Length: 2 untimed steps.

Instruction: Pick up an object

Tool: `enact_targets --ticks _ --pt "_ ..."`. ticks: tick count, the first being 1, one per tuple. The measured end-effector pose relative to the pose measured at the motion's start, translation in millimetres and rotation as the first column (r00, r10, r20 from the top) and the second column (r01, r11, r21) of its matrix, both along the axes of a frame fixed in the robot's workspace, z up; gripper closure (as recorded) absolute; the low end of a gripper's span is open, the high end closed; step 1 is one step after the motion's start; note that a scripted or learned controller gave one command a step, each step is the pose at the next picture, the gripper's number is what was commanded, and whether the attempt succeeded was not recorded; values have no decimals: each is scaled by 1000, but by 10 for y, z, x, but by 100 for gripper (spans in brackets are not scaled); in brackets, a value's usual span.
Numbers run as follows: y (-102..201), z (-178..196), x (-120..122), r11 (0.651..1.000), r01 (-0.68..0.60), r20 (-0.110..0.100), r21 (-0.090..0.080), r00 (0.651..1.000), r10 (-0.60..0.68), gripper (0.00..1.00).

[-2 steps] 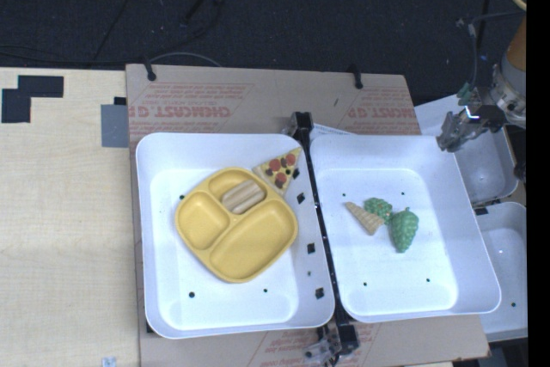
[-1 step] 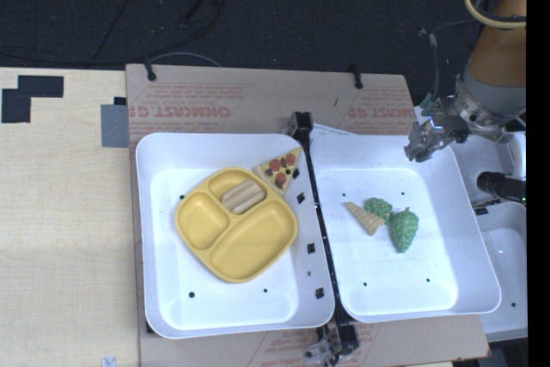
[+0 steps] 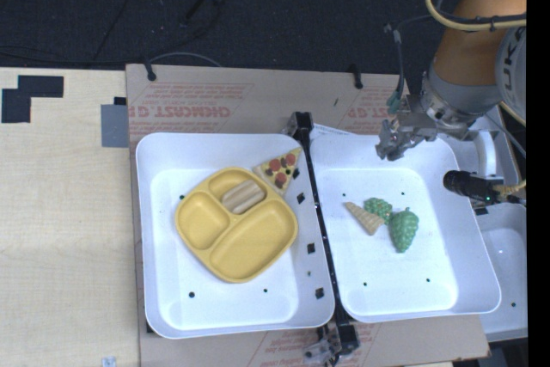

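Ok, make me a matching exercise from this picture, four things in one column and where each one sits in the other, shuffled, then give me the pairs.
Things:
1. yellow divided tray
2. pizza slice
3. green grapes
4. gripper

Places:
A. over the right bin's far edge
B. middle of the left bin
C. middle of the right bin, beside an ice cream cone
D. left bin, against the tray's far right rim

Pairs: 1-B, 2-D, 3-C, 4-A

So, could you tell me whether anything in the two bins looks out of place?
The pizza slice lies half on the yellow divided plate's rim, half off it, in the left bin. Nothing else stands out.
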<state>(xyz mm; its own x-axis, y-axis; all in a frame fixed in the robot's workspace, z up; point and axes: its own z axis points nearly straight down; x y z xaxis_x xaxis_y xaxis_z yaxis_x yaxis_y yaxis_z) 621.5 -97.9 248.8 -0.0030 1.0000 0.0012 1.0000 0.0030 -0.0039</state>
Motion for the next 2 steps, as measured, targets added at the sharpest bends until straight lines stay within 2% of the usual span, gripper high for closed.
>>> enact_targets --ticks 2 --pt "1155 -157 -86 1000 -1 -1 0 1000 1 100"
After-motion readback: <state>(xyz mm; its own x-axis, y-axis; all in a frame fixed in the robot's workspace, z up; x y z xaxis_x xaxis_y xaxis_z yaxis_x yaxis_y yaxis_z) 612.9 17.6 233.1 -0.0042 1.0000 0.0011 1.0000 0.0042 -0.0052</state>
